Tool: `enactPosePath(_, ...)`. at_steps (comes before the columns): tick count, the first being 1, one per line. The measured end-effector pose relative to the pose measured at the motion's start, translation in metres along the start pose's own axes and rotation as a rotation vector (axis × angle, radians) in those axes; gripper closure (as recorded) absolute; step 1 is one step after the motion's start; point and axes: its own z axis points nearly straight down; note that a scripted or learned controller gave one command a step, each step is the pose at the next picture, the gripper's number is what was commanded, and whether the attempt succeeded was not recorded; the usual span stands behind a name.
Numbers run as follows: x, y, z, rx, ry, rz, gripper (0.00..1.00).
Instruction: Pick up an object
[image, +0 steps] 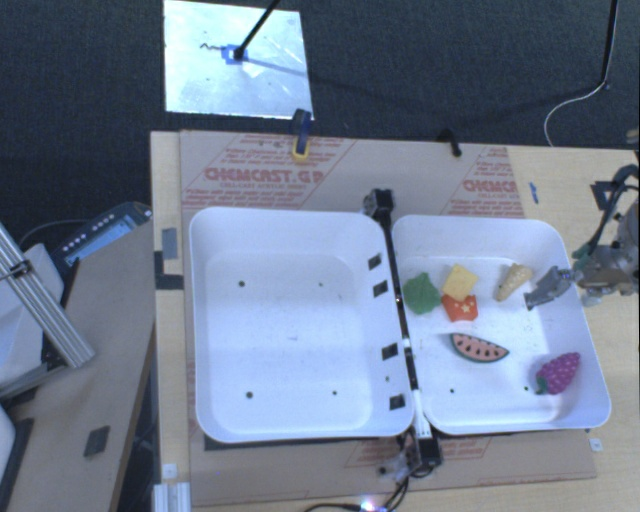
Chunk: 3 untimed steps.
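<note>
Brown board covers our worktop (260, 170) under two white bins. Our pincer (548, 288) hangs near the cheese wedge (514, 281) in the right bin (590, 400); we cannot tell its opening. We should center it, then drop straight down.

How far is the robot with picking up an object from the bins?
Nothing looks picked yet. The gripper is over the right bin, near the beige wedge. The watermelon slice and purple grapes lie loose. Grasping and lifting remain.
</note>
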Motion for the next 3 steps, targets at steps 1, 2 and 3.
enactPosePath(1,0.104,-0.005,0.116,0.011,0.008,-0.01,0.0)
enactPosePath(2,0.053,-0.012,0.17,0.006,0.0,0.006,0.0)
enactPosePath(3,0.082,0.067,0.168,-0.007,0.0,-0.006,0.0)
